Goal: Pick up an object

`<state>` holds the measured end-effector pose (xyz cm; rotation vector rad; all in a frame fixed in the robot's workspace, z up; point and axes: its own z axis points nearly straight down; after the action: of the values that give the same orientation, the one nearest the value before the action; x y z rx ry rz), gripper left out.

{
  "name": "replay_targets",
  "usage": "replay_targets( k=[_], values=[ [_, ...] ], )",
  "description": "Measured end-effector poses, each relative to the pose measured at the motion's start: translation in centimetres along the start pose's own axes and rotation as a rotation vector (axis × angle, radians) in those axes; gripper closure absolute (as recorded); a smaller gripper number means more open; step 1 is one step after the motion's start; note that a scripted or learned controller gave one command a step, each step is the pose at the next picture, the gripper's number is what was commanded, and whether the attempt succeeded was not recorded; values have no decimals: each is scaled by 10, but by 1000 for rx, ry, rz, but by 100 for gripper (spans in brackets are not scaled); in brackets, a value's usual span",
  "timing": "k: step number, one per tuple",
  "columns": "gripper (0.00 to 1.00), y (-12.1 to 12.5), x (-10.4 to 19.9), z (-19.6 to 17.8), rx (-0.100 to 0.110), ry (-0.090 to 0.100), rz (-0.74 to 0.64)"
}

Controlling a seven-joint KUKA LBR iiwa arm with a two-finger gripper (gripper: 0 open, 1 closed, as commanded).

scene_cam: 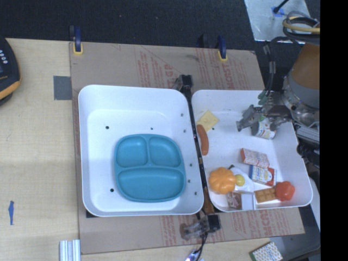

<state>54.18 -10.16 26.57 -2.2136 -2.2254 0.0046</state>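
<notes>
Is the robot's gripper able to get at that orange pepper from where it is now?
Probably yes. The gripper hangs over the right bin's far end, and the orange pepper lies uncovered on top near the front, though other items crowd close around it.

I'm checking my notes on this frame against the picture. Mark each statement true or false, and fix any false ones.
1. The blue divided plate lies in the left bin. True.
2. The gripper hangs over the left bin. False: it is over the right bin's far end.
3. The orange pepper sits in the right bin. True.
4. The red tomato rests on the blue plate. False: it lies at the right bin's near right corner.
5. The sausage lies along the right bin's left wall. True.
</notes>
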Motion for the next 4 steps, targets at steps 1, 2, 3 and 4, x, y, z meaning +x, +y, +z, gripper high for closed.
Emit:
replay_targets(
  k=[1, 2, 3, 4],
  values=[
    [0, -46, -8, 179, 17, 4, 1],
    [0, 10, -31, 173, -6, -1, 0],
    [0, 80, -10, 172, -7, 0, -2],
    [0, 72, -41, 105, -8, -3, 4]
  ],
)
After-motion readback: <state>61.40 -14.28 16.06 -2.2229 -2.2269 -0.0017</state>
